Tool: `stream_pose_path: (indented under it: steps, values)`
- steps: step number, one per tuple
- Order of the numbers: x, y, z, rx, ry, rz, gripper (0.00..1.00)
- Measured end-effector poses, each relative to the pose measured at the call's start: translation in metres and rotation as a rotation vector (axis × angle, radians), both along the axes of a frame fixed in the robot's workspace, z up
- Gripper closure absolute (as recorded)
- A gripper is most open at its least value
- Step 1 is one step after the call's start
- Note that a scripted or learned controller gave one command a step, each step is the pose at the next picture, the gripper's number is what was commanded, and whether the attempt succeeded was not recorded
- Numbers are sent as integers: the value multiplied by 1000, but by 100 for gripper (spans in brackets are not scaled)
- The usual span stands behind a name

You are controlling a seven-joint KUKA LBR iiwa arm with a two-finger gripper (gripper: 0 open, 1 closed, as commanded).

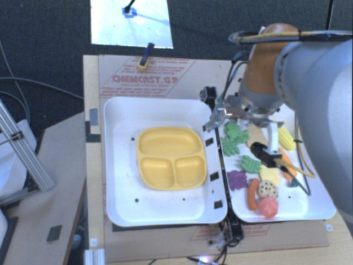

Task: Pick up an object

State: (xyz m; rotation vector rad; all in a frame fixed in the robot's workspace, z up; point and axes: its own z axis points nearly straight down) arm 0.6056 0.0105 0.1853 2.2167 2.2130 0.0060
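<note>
Fingers (pixel 220 116) hang over the far end of the strip where the two bins meet, at the tip of the grey arm (pixel 314 87) that reaches in from the right. Whether they are open or closed cannot be told, and nothing can be seen between them.

A yellow divided plate (pixel 171 158) lies flat in the middle of the left bin (pixel 118 126), one long section on the far side and two smaller ones on the near side. The right bin (pixel 309 203) holds a cluster of toy foods. A green leafy piece (pixel 234 133) lies just near and right of the fingers, apart from them. A smaller green piece (pixel 250 163) and a purple piece (pixel 237 179) lie nearer. At the near end are an orange sausage (pixel 252 194), a spotted cookie (pixel 267 189) and a pink round toy (pixel 268 207). A yellow corn cob (pixel 285 138) lies to the right.

The arm covers the far right part of that bin, hiding what lies under it.
</note>
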Motion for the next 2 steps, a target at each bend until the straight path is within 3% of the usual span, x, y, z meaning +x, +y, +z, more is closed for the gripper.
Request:
stream_pose_path:
  steps: [1, 2]
  values:
    - [66, 27, 40, 5, -2, 9, 0]
    - [62, -22, -2, 2, 11, -1, 0]
